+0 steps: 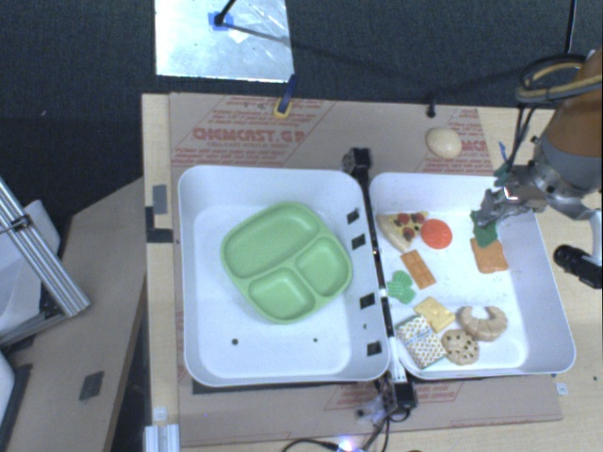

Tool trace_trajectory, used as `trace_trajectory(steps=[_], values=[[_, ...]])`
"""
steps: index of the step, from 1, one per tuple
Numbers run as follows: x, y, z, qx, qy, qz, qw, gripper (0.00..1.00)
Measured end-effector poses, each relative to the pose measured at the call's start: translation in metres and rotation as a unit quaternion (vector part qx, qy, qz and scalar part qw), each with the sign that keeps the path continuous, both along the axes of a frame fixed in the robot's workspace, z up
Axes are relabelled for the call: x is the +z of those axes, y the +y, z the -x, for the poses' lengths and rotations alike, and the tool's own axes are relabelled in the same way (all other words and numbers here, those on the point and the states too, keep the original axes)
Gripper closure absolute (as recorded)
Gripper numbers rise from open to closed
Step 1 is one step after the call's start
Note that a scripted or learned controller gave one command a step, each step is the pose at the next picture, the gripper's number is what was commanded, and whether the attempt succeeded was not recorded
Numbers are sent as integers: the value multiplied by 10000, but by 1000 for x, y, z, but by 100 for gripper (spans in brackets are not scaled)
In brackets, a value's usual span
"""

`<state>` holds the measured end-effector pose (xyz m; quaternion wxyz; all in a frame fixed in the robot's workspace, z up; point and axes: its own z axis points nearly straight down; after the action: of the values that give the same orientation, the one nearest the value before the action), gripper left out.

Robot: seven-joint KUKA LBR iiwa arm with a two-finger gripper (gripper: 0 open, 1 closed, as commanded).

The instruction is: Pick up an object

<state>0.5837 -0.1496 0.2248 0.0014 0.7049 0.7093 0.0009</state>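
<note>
The gripper hangs over the upper right part of the right bin; its dark fingers point down and to the left, but whether they are open or closed cannot be told from this view. Right under the fingertips lies a small green piece sitting on the top edge of an orange-brown slab; whether the fingers touch it cannot be told. To the left of the fingers are a red round piece and, just beyond it, a pizza slice. Below and to the left of the fingers lie a tan cracker, a green leafy piece and a yellow square. Further below are a croissant, a chocolate-chip cookie and a checkered wafer.

Well to the left of the fingers, past the black clips joining the bins, the left bin holds a green divided tray. Both bins rest on a cardboard sheet with red print, laid on a pale wooden bench. A beige egg-shaped object sits on the cardboard above and left of the fingers. Behind the bench is dark carpet with a shiny foil sheet on it
</note>
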Motion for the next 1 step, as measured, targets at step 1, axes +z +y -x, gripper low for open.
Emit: trace_trajectory(steps=[1], values=[[-10, 53, -10, 17, 9, -10, 10000, 100]])
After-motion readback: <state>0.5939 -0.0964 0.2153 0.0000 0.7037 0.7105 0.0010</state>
